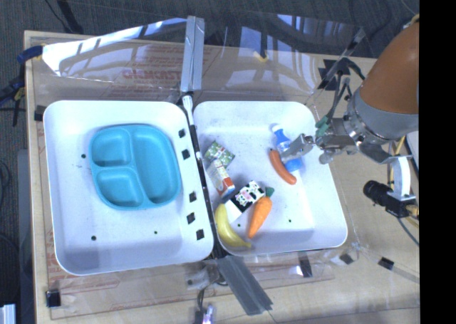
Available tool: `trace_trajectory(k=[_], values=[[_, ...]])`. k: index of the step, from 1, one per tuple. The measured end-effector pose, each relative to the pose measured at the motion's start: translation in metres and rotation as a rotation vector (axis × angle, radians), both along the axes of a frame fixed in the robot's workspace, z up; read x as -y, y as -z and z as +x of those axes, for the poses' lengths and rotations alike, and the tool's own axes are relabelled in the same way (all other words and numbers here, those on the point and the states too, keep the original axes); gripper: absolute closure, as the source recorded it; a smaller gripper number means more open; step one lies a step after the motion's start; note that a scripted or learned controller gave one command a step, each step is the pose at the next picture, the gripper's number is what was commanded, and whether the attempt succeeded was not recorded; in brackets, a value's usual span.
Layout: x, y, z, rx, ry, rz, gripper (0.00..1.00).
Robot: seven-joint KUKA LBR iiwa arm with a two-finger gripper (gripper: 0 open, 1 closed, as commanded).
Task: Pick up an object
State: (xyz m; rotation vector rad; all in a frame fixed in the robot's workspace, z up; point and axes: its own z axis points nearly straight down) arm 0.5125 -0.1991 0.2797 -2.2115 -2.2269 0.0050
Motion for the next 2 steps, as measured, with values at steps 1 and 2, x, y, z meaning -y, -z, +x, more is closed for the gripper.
trace_trajectory(k=[1, 2], values=[[0.01, 0.138, 0.044, -0.001, 0.011, 0.001, 0.0], [-0.024, 0.188, -0.008, 0.003, -0.008, 0.001, 0.0]])
